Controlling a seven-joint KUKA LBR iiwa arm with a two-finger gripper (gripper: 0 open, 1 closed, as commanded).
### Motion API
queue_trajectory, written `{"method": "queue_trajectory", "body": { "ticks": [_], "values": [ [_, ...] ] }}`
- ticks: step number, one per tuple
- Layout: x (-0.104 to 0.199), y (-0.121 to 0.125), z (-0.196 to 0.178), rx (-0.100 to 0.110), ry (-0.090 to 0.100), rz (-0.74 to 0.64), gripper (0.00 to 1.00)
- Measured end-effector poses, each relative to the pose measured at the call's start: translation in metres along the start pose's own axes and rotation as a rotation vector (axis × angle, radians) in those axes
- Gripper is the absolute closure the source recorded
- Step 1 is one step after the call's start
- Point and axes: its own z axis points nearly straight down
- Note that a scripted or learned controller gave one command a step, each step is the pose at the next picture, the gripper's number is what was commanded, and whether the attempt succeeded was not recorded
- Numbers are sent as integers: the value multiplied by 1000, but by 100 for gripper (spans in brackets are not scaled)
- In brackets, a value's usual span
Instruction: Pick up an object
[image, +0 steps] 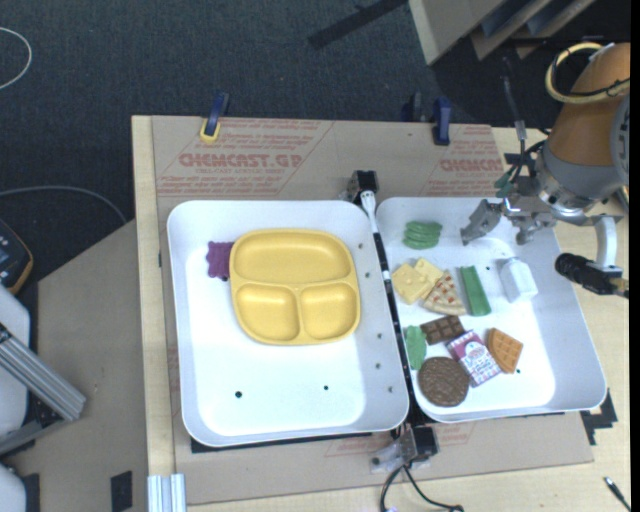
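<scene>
Two shallow white bins sat side by side on the cardboard-covered surface (300, 150). Nearest the camera in the right bin (570, 350) lay a round brown cookie (442, 381), a pink-and-white packet (473, 358), an orange waffle wedge (505, 349) and a dark chocolate square (441, 328), with a green strip (415, 346) beside them. Farther back were pale yellow cheese pieces (414, 279), a green stick (474, 290), a grey-white block (516, 279) and a ridged green disc (422, 234). These toy foods looked heaped there as a stock to pick from, any of them a candidate. The left bin (200, 330) held a yellow three-compartment plastic plate (295, 283) with a purple piece (218, 258) at its far-left edge, likely the drop side.

At the far right, the grey arm (590, 120) bent down from its orange band, wrist tilted toward the bin's back corner. Its claw (505, 222) hung over bare bin floor near the green disc, fingers spread apart and gripping nothing.
</scene>
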Motion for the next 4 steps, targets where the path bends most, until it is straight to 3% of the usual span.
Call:
{"method": "queue_trajectory", "body": {
  "ticks": [2, 3, 4],
  "values": [
    [1, 0, 77, -1, 0, 0, 0],
    [2, 0, 74, -1, 0, 0, 100],
    [1, -2, 18, -1, -1, 0, 100]
  ]
}}
